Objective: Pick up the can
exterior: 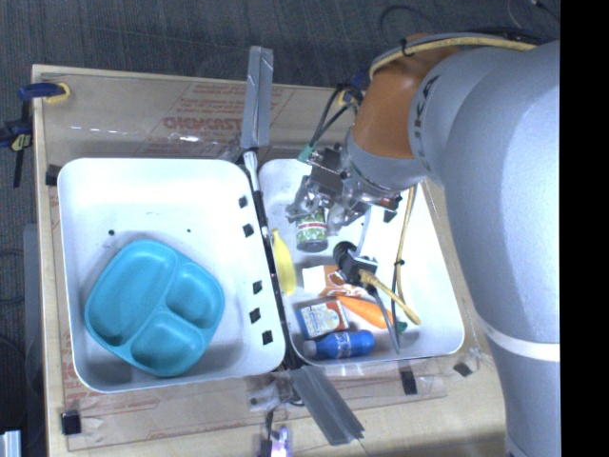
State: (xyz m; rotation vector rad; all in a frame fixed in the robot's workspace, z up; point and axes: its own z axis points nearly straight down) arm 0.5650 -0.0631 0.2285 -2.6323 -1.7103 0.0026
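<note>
Can (311, 232) upright in the right bin (440, 293), just right of frame centre, under the pincer (319, 208). Pincer fingers straddle its top; grip or gap, cannot tell. Blue bottle (344, 345) lower down. Blue tray (152, 305) in left bin (86, 184).

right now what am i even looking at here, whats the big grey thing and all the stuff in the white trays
The big grey thing with an orange band is a robot arm, reaching in from the right. One fixed camera looks down on the bench at a slant. Two shallow white bins sit side by side. The left bin holds a blue divided plate. The right bin holds a small can, something yellow against the divider, a blue bottle, orange items and more clutter. The arm's gripper sits right over the can with its jaws around the can's top, so it seems to be grasping it, though the can looks still low in the bin.
</note>
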